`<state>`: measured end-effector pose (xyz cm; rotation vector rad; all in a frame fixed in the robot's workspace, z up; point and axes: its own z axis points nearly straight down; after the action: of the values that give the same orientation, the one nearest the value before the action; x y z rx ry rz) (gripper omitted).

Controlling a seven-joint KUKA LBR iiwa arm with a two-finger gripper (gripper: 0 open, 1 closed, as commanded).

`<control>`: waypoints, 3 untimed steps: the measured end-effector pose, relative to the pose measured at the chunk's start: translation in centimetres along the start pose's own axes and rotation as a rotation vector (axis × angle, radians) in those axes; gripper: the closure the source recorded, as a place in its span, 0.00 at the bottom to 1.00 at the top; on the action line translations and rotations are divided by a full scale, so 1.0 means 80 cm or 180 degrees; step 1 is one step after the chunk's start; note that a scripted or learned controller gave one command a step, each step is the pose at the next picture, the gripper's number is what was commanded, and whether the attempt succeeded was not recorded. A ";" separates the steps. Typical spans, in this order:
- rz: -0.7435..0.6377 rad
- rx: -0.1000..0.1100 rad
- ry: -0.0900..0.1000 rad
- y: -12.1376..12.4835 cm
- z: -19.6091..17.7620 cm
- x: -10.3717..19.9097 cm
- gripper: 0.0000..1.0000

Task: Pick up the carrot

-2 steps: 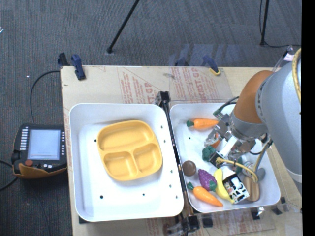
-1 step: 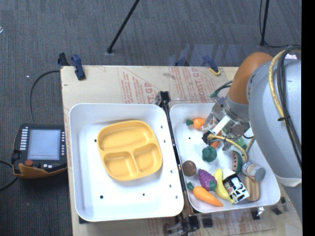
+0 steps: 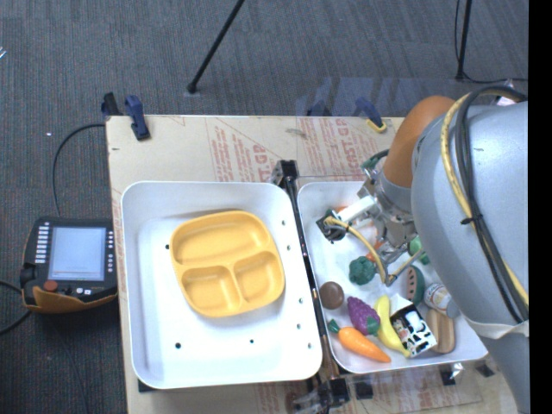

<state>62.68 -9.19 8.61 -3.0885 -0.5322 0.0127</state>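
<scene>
Carrot [image 3: 363,344] is lying at the right bin's [image 3: 476,345] front edge, beside the grapes [image 3: 363,315]. Tool [image 3: 390,250] is hanging over the broccoli [image 3: 363,270], well short; can't tell its grip state.

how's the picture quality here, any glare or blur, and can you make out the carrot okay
Camera view: even, soft lighting, faint shadows, no strong glare on the white bins; slightly grainy overall; the carrot is small but distinct; the arm looms large and blocks part of the right bin.

fixed overhead camera, slanted down on both bins [image 3: 138,231], arm [image 3: 474,197] entering right
</scene>
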 end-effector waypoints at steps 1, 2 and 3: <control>0.0264 0.0001 -0.0001 -0.016 0.001 -0.082 0.00; -0.0253 0.0010 -0.0029 0.003 -0.001 0.005 0.00; -0.0267 0.0014 -0.0024 0.001 -0.012 0.006 1.00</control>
<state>63.16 -9.14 9.58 -3.0603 -0.6604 0.0249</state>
